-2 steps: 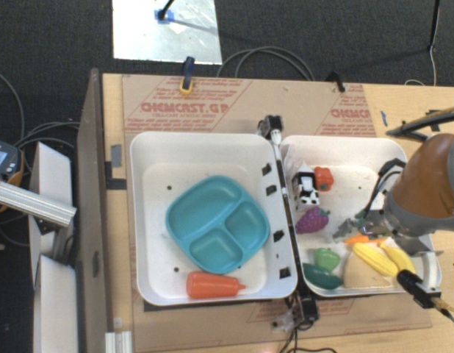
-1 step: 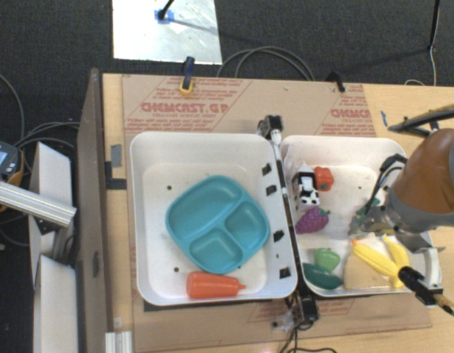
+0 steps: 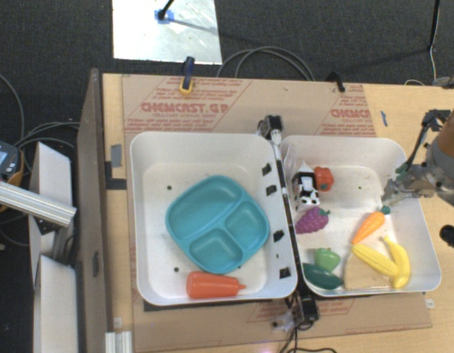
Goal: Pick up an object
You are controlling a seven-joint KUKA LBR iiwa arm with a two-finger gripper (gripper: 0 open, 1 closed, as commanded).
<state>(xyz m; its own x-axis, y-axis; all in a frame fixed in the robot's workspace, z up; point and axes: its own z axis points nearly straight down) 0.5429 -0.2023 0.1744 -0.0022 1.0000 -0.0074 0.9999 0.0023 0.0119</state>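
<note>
Several toys crowd the right bin [image 3: 400, 151], any of which could serve as the object to pick up. Nearest the arm is a small orange carrot [image 3: 368, 226], lying tilted towards the bin's right wall, with a yellow corn cob [image 3: 374, 259] and a banana [image 3: 399, 262] just beside it on the near side. Further left sit purple grapes [image 3: 312, 220], a black-and-white cow [image 3: 307, 186], an orange-red piece [image 3: 324, 178], a green pepper [image 3: 327, 257] and a dark green vegetable [image 3: 322, 277].

The left bin [image 3: 150, 197] holds a teal divided plate [image 3: 217, 224] and a larger orange carrot [image 3: 212, 286] by its near wall.

The gripper [image 3: 397, 190] hangs over the right bin's right wall, close above the small carrot's leafy end. From here I cannot tell how wide its pincer stands, and I see nothing in it. The arm reaches in low from the right, wrist angled down and leftward.

What worries me is the crowding: carrot, corn and banana lie so close that a descent could land on two at once or nudge one aside. So near the wall, a finger could also catch the rim.
</note>
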